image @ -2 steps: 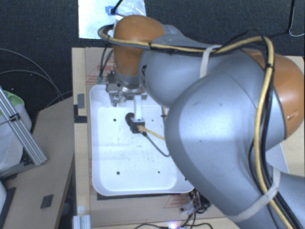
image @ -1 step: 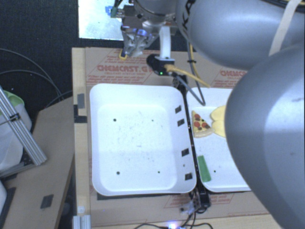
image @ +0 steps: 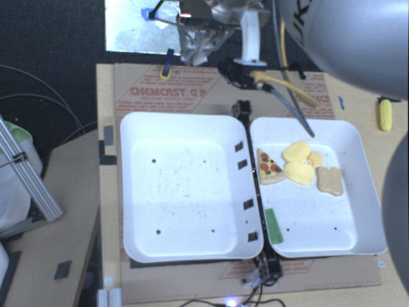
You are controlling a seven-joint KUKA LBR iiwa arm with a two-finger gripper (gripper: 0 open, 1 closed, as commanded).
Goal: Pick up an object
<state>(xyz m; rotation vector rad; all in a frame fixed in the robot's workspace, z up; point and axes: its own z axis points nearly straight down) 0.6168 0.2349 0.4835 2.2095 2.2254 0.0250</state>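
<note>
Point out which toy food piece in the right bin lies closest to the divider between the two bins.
The flat green stick, lying against the right bin's left wall. The pizza slice comes next; the yellow pieces and tan toast sit farther right.

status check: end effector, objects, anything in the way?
End effector up beyond the bins, nothing seen in it. Pizza slice, yellow pieces, cracker, green stick in right bin. Path clear.

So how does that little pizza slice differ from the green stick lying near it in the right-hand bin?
The triangular toy pizza slice is tan with red spots; the flat green stick is one plain colour. The pizza slice is wedge-shaped and broad; the stick is narrow and long. The pizza slice sits beside the yellow pieces; the stick lies apart, nearer the front edge. Both lie flat in the right white bin, close to the divider.
</note>
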